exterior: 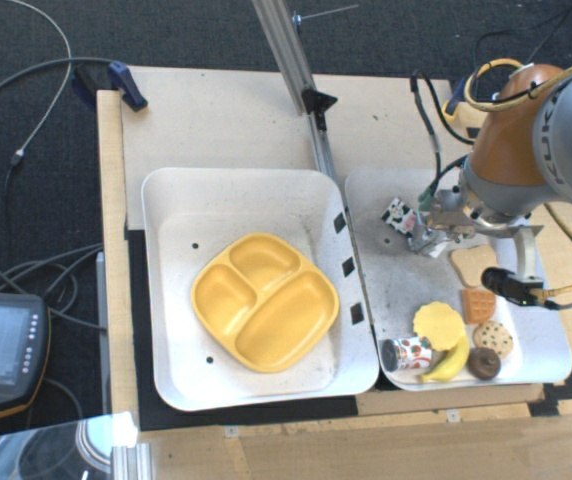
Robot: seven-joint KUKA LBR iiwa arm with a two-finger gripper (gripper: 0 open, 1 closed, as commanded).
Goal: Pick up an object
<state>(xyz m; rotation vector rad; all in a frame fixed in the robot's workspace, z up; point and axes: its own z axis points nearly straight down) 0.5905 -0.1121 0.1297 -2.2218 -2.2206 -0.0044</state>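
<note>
The right bin [391,283] holds several small items. A black-and-white spotted toy [398,215] lies near its back left. My gripper [428,236] hangs low just right of that toy, close to it; I cannot tell whether they touch. A tan toast slice [472,263] lies right of the gripper. Along the bin's front sit an orange cracker [478,305], a yellow round piece [438,323], a banana [452,362], a small can [410,352], a cookie [493,338] and a brown donut [483,365].
A yellow divided plate [264,300] rests in the left bin [166,228]. A metal pole [286,43] slants over the bench at the back. The grey arm with its orange band [511,133] covers the right bin's back right corner.
</note>
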